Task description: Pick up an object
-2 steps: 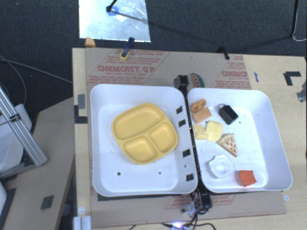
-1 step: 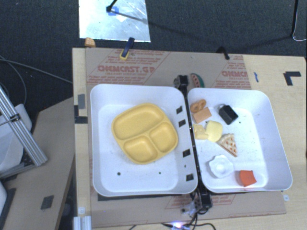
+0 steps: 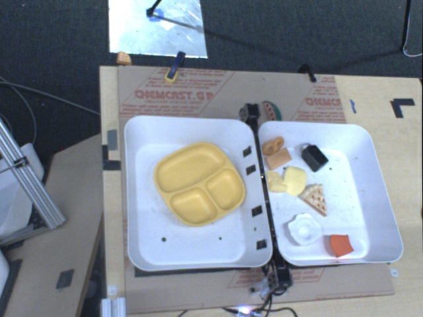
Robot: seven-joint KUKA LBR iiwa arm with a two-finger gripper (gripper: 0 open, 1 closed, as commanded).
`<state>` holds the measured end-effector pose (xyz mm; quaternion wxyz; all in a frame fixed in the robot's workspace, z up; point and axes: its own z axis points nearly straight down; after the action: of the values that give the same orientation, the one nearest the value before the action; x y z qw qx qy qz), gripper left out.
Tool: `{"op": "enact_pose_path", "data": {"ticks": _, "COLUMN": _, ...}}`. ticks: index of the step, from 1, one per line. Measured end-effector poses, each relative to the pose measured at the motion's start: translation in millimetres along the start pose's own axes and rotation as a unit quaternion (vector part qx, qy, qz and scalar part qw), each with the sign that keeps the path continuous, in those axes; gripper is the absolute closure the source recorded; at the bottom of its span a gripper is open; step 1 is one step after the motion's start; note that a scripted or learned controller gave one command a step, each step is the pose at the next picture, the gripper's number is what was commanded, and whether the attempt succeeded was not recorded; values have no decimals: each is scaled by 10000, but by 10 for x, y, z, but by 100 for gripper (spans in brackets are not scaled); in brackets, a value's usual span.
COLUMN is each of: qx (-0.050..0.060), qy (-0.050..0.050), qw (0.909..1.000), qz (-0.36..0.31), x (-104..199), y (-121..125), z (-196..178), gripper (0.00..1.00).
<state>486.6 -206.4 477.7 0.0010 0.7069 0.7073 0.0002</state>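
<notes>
Red "CHEMCAST" lettering repeats across the board [image 3: 198,91].

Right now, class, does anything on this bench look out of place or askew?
Nothing looks spilled or damaged. The yellow divided tray sits turned at an angle in the left bin. The small items, such as the black block and orange block, lie loosely scattered in the right bin.

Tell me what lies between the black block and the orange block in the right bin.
In the camera view, between the black block and the orange block lies the waffle-patterned wedge, slightly left of the line.

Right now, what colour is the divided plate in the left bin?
Yellow; the divided plate shows best in the camera view.
</notes>
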Motion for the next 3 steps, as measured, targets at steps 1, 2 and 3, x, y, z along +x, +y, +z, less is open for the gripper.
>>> {"op": "enact_pose_path", "data": {"ticks": 1, "qx": 3, "qy": 1, "qw": 10000, "qz": 1, "x": 0, "y": 1, "z": 360, "gripper": 100}}
{"op": "enact_pose_path", "data": {"ticks": 2, "qx": -4, "qy": -3, "qw": 10000, "qz": 0, "x": 0, "y": 3, "z": 566, "gripper": 100}}
{"op": "enact_pose_path", "data": {"ticks": 3, "qx": -5, "qy": -4, "qw": 10000, "qz": 0, "x": 0, "y": 3, "z": 759, "gripper": 100}}
